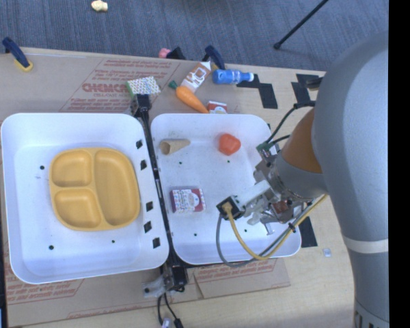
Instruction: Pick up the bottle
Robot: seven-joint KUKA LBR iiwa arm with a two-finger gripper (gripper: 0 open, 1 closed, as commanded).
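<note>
Two shallow white bins sit side by side on the counter (48, 74), which looks covered in printed cardboard. Closest to the camera is the front rim of the right-hand white bin (212, 255), with a yellow cable looping over it near the gripper (249, 214). The grey arm reaches in from the right and hangs low over that bin's right half. Honestly can't tell whether the gripper is clamped or released, too much clutter of cables and brackets there.

Just left of the gripper, on the bin floor, lies a small red-and-white packet (187, 199). Further back in the same bin are a tan cone-shaped piece (173, 145) and a round red-orange object (229, 143), well apart from each other.

The left-hand white bin (14, 183) holds a yellow three-compartment plastic tray (94, 187).

Now the bottle: the small blue bottle (231, 77) is lying on its side on the counter behind the right bin, outside both bins and well away from the gripper. Next to it is a white-and-orange bottle-shaped item (195, 77), an orange carrot-like thing (190, 99) and a little green-patterned box (143, 86). Way at the back, a yellow scrap (99, 5) sits on the grey carpet.
</note>
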